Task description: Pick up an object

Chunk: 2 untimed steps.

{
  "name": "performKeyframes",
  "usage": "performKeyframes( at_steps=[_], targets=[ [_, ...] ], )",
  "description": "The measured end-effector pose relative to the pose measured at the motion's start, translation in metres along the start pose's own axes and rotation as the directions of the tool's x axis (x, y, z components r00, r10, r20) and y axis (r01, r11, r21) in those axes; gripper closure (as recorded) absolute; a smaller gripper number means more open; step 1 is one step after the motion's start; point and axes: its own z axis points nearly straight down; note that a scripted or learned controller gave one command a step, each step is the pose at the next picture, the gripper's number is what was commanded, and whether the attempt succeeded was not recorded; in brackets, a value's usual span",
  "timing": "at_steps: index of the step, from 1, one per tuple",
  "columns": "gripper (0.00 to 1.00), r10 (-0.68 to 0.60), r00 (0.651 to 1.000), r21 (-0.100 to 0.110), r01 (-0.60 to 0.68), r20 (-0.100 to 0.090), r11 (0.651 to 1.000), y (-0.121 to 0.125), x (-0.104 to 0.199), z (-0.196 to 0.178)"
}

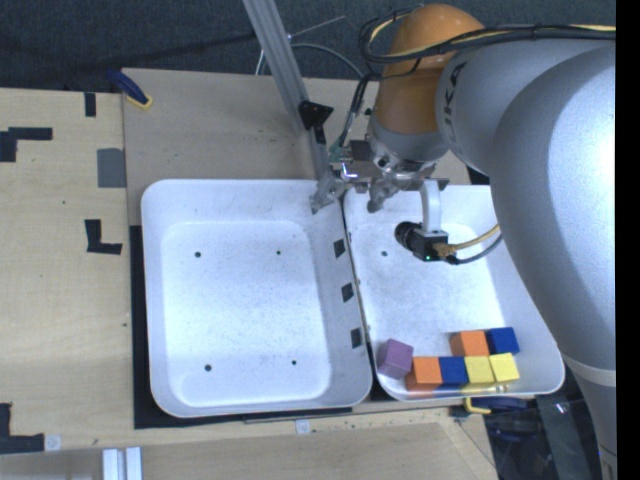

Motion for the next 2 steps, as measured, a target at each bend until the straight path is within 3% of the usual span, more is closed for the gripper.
performKeyframes(
  at_steps=[2],
  targets=[
    [0.0,-0.001,1.0,0.0,0.001,0.0,1.0,-0.021,0.061,0.0]
  ],
)
